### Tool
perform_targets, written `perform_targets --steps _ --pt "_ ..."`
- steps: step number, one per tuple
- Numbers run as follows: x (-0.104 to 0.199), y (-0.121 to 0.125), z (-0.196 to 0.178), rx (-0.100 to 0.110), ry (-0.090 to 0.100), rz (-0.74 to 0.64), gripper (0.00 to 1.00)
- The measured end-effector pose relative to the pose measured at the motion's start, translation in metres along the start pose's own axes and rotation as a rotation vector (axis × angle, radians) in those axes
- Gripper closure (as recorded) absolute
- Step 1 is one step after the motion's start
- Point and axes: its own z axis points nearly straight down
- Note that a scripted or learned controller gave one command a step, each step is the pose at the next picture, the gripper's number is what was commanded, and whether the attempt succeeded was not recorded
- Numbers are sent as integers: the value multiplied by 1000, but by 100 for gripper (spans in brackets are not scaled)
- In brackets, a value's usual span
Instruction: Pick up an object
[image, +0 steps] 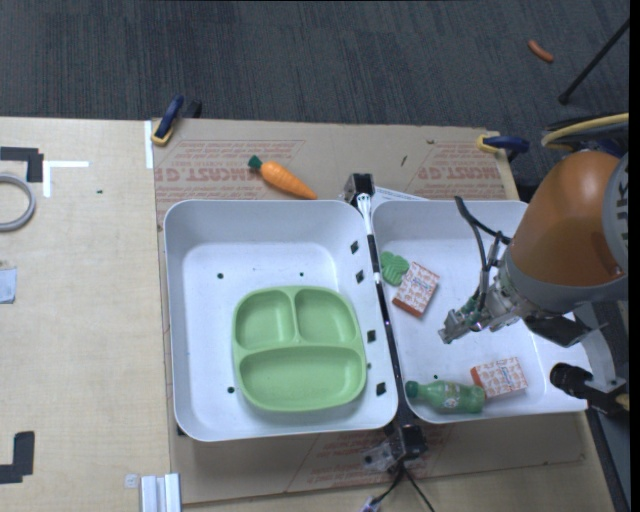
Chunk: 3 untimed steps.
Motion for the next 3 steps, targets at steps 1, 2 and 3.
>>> perform_targets --steps 1,2,3 --pt "0 0 0 0 0 0 0" --pt "-18 118 -13 2 0 -9 0" --pt "4 86 1 4 1 56 0"
